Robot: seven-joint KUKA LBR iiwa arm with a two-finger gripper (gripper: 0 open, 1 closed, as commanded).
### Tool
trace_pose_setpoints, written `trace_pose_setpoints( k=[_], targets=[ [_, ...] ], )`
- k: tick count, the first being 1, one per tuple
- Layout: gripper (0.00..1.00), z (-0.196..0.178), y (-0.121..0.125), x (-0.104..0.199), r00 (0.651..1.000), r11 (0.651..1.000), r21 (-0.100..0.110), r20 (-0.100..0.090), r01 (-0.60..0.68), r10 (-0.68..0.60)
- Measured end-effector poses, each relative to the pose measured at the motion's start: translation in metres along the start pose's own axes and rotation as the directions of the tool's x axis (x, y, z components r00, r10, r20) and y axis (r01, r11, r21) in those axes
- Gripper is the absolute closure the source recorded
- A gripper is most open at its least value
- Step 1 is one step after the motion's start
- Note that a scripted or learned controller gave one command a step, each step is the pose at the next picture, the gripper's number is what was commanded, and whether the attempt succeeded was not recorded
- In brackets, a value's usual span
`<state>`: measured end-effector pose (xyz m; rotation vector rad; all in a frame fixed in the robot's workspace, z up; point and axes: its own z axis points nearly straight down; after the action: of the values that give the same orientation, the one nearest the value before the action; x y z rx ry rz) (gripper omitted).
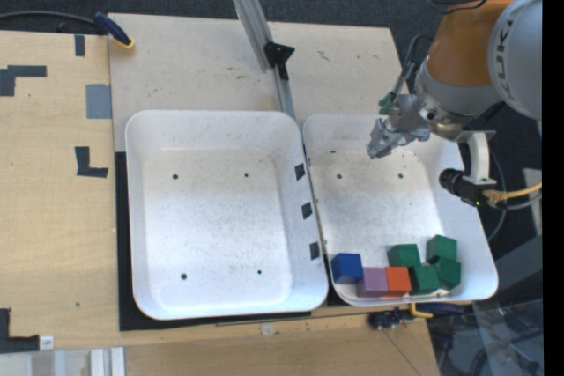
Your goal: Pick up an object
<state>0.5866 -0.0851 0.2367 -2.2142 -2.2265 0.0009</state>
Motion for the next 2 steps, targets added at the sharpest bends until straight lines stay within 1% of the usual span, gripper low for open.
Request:
trace_pose_setpoints(
  k=[1,2],
  targets=[
    [1.0,0.011,-0.002,0.054,1.0,1.0,0.001,0.0,0.001,-0.001],
    [1.0,0.021,0.0,0.105,1.0,1.0,0.002,0.0,0.001,-0.001]
  ],
)
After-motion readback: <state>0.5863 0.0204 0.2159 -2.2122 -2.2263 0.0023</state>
